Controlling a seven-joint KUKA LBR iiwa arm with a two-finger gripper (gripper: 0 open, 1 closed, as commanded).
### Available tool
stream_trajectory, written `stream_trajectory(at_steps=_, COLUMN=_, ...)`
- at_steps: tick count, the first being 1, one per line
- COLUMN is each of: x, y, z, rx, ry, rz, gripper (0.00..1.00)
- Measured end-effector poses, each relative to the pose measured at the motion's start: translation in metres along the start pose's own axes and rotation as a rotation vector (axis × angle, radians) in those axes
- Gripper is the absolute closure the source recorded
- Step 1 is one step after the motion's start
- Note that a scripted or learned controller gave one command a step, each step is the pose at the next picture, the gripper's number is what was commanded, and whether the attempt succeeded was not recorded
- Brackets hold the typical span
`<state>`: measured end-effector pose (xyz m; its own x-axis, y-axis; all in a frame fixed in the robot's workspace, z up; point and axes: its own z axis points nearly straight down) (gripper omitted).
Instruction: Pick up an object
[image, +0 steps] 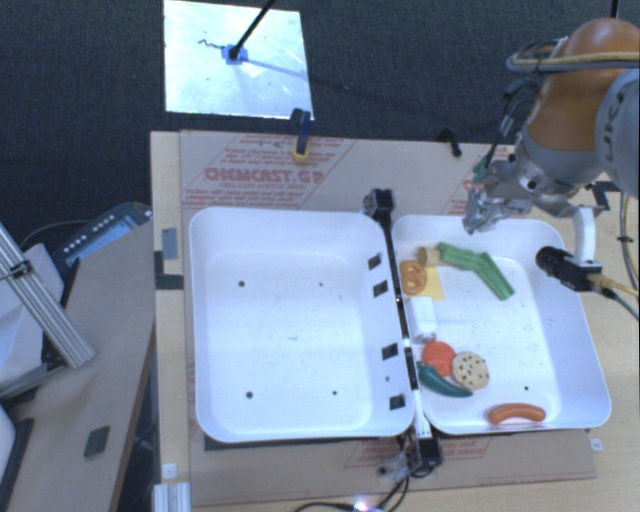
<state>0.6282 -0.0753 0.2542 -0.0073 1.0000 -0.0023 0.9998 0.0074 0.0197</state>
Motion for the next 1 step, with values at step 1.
stream_trajectory(at_steps=1, x=-0.0105, y=0.0180, z=0.0975, rx=0.023, ry=0.002, rz=0.005, gripper=1.00)
